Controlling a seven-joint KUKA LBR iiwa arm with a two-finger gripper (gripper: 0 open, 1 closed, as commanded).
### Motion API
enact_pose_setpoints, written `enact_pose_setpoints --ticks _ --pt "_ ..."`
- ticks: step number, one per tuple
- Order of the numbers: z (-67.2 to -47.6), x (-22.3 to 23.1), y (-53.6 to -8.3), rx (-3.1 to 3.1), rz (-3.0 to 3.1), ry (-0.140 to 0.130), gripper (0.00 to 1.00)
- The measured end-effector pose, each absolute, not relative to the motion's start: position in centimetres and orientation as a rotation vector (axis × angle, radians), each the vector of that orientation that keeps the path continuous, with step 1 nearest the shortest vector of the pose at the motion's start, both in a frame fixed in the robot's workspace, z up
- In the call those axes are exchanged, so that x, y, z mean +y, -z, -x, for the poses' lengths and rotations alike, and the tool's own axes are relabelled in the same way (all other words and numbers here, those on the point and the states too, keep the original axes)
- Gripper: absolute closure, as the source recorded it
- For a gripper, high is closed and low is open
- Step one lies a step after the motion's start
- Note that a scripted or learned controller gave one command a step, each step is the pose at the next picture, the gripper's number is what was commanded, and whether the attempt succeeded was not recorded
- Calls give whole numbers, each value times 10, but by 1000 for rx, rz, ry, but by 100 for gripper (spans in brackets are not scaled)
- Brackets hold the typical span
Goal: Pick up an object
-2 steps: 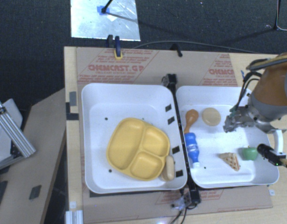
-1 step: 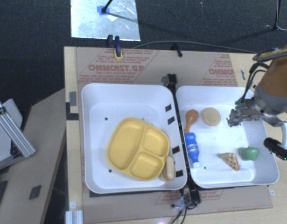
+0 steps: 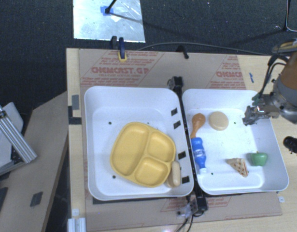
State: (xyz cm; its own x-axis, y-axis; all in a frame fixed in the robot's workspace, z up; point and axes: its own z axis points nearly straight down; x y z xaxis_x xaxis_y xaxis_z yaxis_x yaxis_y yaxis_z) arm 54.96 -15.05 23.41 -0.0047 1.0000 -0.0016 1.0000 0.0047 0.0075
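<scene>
Noted gripper [image 3: 256, 113] poised over far-right rim of right bin [image 3: 224, 144], nothing held. Could not tell gripper state at this resolution.

Candidates in that bin:
- green block [image 3: 258, 158] near right wall, closest to gripper
- wedge-shaped piece [image 3: 238, 166] just beside it
- round tan disc [image 3: 218, 120] next to orange drumstick-like item [image 3: 198, 123]
- blue bottle [image 3: 199, 153] along left wall

Yellow divided tray [image 3: 143, 153] and pale roll [image 3: 175, 174] sat in left bin [image 3: 102, 129].

Risks judged:
- descent at present position likely to strike rim or wall, not an object
- green block so close to wall that one side of the grasp might be blocked
- flat disc and wedge possibly too low to catch, liable to slide
- bottle, possibly round, liable to roll off and jam against the divider
</scene>
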Motion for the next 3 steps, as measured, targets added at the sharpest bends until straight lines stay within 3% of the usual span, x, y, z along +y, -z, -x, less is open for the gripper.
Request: enact_pose_setpoints --ticks 1,3 --pt "-551 -151 -289 2222 -2211 -7 100" --pt "-557 -51 -251 2232 -2211 -4 100"
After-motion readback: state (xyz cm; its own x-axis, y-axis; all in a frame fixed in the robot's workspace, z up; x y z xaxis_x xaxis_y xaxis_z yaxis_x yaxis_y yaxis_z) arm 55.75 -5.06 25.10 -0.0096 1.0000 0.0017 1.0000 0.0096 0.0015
